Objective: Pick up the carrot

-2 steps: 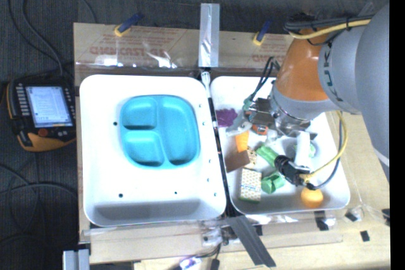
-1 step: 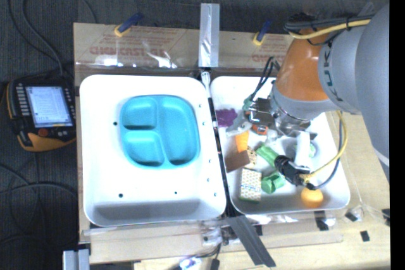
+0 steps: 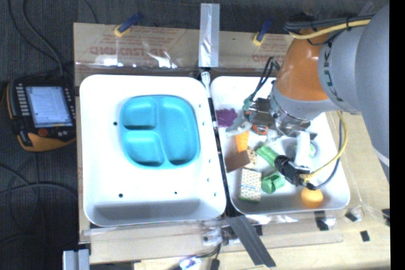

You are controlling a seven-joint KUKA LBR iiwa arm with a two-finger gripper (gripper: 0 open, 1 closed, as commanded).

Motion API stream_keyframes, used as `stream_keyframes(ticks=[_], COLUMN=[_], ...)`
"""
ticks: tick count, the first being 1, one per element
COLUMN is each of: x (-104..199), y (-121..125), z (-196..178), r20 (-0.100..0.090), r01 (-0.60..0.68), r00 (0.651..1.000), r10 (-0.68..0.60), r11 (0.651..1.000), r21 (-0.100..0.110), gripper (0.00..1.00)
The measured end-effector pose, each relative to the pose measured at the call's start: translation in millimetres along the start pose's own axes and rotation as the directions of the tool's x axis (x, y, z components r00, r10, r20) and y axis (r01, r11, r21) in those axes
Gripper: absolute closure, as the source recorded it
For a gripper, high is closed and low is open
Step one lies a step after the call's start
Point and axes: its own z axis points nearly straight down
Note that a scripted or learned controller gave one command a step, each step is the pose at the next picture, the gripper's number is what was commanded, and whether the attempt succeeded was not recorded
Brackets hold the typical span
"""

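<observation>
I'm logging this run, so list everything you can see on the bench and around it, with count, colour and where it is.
Bins: two, white, side by side on the bench.
Divided plate: one, blue, in the left bin.
Carrot: one, orange, right bin, near its left wall, just left of the gripper.
Purple item: one, right bin, upper left.
Brown block: one, below the carrot.
Patterned box: one, pale with green dots, right bin front.
Green pieces: at least two, right bin centre.
Round fruit: one, orange, right bin front right corner.
Handheld controller: one, black and orange, on the floor left of the bench.
Clamps: two, blue and yellow, back edge.
Arm: one, grey with orange band, over the right bin.
Gripper: one, dark, above the right bin's clutter.
</observation>
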Motion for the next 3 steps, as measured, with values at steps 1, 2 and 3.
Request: stream_keyframes(ticks=[1,2,3], x=[0,0,-58], y=[0,0,38], z=[0,0,92], r20=[0.000,0.000,0.003], r01=[0.000,0.000,0.128], r00=[1.000,1.000,0.992], r10=[0.000,0.000,-0.128], r11=[1.000,1.000,0.992], r21=[0.000,0.000,-0.017], gripper=[0.00,0.00,0.00])
